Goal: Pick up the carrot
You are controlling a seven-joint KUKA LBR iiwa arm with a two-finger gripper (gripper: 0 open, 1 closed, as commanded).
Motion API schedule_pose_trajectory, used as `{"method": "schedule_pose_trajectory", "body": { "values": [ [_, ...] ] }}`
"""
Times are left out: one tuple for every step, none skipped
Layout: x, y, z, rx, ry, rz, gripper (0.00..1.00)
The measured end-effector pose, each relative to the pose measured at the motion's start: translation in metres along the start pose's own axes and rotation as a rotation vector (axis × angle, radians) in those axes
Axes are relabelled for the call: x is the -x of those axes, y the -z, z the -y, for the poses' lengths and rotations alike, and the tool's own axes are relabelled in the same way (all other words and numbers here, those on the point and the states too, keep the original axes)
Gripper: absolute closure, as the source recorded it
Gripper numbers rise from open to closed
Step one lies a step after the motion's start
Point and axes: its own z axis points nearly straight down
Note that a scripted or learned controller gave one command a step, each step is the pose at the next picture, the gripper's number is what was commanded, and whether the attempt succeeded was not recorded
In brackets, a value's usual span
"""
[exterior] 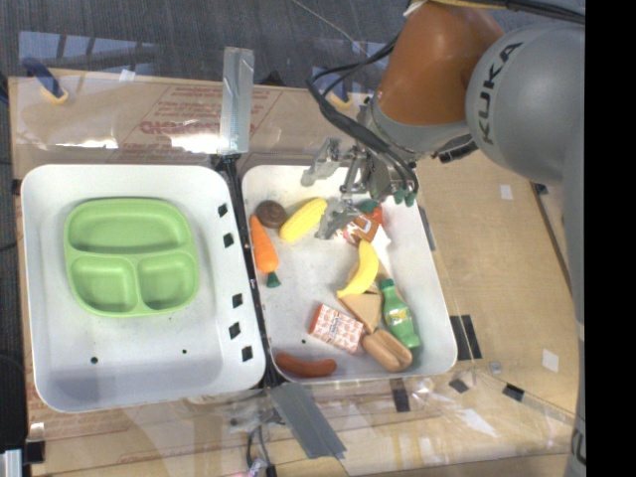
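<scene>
The carrot (264,248) is orange with a small green tip and lies along the left wall of the right bin (429,266). My gripper (343,199) hangs over the upper middle of that bin, to the right of the carrot and above a yellow corn cob (301,220). Nothing shows between its fingers. A gap separates the gripper from the carrot.
In the right bin lie a brown round item (269,213), a banana (362,271), a green bottle (397,316), a cracker box (336,328), a hot dog bun (387,350) and a sausage (305,366). The left bin (40,266) holds a green divided plate (131,255).
</scene>
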Motion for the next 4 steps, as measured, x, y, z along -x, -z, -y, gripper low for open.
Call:
{"method": "schedule_pose_trajectory", "body": {
  "values": [
    [-0.004,-0.139,-0.002,0.003,0.233,-0.006,0.0],
    [0.02,-0.108,0.073,-0.002,0.125,0.006,0.0],
    [0.033,-0.054,0.114,0.0,-0.051,0.006,0.0],
    [-0.009,-0.047,0.06,0.002,-0.221,0.001,0.0]
  ]
}}
